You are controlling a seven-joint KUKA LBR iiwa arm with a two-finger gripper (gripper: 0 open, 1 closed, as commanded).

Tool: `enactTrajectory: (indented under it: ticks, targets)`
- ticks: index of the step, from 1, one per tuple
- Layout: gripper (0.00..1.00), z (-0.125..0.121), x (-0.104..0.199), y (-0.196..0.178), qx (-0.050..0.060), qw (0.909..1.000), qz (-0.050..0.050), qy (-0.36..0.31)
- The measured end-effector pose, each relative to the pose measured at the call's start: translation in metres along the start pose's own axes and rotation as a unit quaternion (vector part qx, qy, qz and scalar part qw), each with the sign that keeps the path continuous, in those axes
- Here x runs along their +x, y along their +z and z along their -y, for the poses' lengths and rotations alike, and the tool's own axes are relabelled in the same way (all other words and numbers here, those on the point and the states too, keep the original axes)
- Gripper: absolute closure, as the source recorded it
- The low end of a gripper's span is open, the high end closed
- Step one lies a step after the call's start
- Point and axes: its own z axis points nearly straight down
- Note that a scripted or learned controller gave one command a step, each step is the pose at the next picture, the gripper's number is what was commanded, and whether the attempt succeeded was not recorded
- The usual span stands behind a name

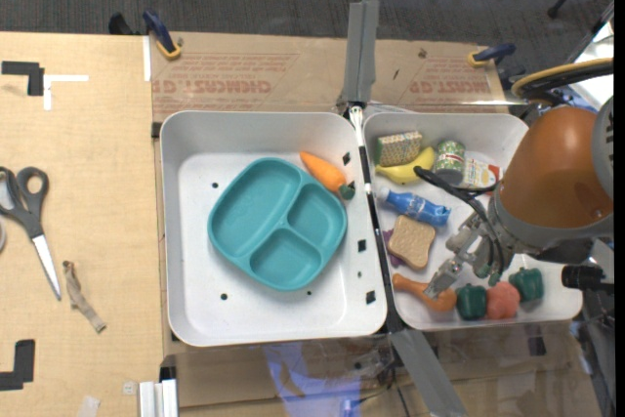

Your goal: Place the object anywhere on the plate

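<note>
Orange carrot (324, 170) beside teal three-compartment plate (278, 224)

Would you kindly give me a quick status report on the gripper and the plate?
Gripper low in right bin, over toy food; grasp unclear. Teal plate in left bin, nothing in its compartments. Toy carrot at plate's upper rim.

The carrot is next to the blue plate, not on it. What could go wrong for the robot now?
1. The carrot lies on the plate's rim, near the bin wall; a grab there might bump the wall.
2. The gripper hangs over the crowded right bin, close to the bread and pepper; it might catch the wrong toy.
3. A nudge could roll the carrot off the rim.
</note>
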Motion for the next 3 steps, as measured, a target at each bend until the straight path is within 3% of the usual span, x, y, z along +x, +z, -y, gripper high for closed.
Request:
enactTrajectory:
  ticks: [3]
  targets:
    - [0.0, 0.0, 0.0, 0.0, 0.0, 1.0, 0.0, 0.0]
